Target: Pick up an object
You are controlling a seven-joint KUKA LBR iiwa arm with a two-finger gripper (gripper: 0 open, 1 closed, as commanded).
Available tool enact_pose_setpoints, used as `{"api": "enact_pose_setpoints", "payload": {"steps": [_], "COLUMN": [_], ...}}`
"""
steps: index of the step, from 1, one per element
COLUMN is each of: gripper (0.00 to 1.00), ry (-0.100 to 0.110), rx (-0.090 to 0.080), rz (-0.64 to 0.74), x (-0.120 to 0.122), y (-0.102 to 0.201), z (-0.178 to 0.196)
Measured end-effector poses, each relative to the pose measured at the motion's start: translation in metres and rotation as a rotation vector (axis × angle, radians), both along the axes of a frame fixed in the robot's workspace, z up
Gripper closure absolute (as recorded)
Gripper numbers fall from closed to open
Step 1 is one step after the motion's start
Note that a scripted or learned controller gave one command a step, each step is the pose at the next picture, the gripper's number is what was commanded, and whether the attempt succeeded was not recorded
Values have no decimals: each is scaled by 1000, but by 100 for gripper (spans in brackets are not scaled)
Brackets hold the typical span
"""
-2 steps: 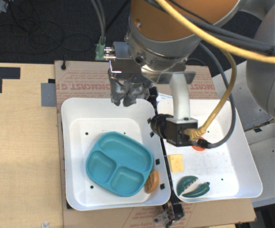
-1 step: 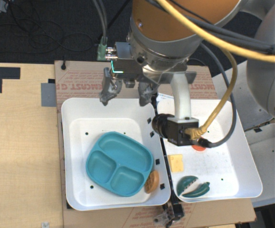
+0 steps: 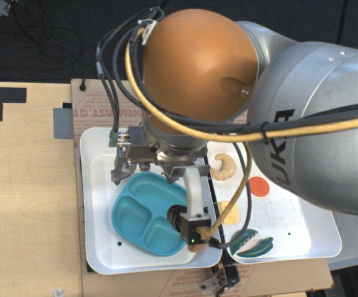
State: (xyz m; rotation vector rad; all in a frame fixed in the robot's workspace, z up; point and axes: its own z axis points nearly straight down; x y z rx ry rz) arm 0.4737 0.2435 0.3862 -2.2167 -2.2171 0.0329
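Apparently going for a rim grasp, the hand (image 3: 122, 169) hangs over the far edge of the teal plate (image 3: 143, 220); whether it is clenched, I cannot tell.

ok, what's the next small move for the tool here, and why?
Probably lower the tool slightly. It sits right over the upper-left rim of the blue plate in the left bin, and that rim looks like the closest thing to grip.
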Motion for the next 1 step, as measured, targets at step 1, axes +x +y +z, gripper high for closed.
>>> {"api": "enact_pose_setpoints", "payload": {"steps": [1], "gripper": [100], "ry": [-11], "rx": [6], "rz": [-2], "x": [2], "y": [-1], "z": [18]}}
